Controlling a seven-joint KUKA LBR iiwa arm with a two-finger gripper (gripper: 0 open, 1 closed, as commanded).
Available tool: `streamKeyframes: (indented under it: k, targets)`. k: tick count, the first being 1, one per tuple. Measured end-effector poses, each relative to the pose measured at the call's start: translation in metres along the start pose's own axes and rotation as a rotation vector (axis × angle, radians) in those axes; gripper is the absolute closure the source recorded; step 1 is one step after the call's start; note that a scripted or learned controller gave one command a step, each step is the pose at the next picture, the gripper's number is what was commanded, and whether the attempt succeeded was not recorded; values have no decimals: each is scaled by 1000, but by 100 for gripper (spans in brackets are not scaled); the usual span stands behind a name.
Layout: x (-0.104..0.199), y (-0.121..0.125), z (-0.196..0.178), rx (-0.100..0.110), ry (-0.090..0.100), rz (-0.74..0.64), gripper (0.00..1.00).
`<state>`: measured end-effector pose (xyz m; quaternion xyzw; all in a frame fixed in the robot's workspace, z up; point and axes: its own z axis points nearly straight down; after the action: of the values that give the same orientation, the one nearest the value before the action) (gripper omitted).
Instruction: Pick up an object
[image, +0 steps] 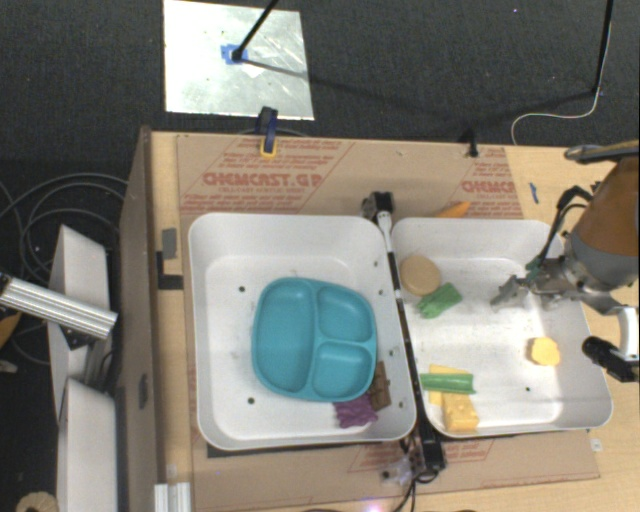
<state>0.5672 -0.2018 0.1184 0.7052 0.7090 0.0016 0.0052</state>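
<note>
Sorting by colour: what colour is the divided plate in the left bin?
Teal plate, camera view.

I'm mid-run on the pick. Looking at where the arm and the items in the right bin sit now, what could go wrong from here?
1. The gripper hovers over bare floor of the right bin, between the green piece and the yellow round piece; closing here would likely catch nothing.
2. The tan disc and the green piece touch, so reaching for one may shove the other.
3. The yellow block and green stick lie near the bin's wall, leaving little room.
</note>
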Motion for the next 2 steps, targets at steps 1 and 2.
streamKeyframes:
  k: [1, 2]
  targets:
    - [89, 21, -54, 3, 6, -6, 0]
    - [93, 52, 36, 5, 8, -1, 0]
